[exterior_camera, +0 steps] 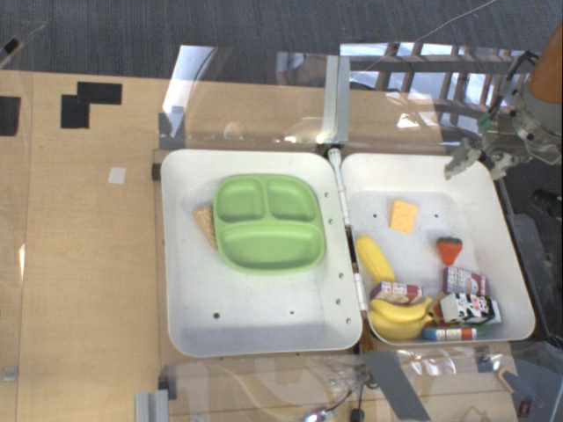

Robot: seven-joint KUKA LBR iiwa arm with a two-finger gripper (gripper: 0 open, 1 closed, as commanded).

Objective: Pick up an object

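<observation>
Risk: most of the toys crowd the right bin's (493, 202) near corner, so a reach there could land on two at once or push them into the wall; the lone pieces look safer
Second risk: the cheese slice (404, 216) lies flat and thin, so fingers may slide over it
Gripper (478, 154): above the far right edge of the right bin, nothing between its fingers; spread or closed, I cannot tell
Likely target: strawberry (449, 250), small, red with a green top, lying apart from the rest in the right bin
Others: corn cob (373, 258), banana (400, 317), small cartons (467, 295), a marker (450, 333)
Left bin (180, 262): green divided plate (267, 222), a cracker (205, 225) beside it
</observation>
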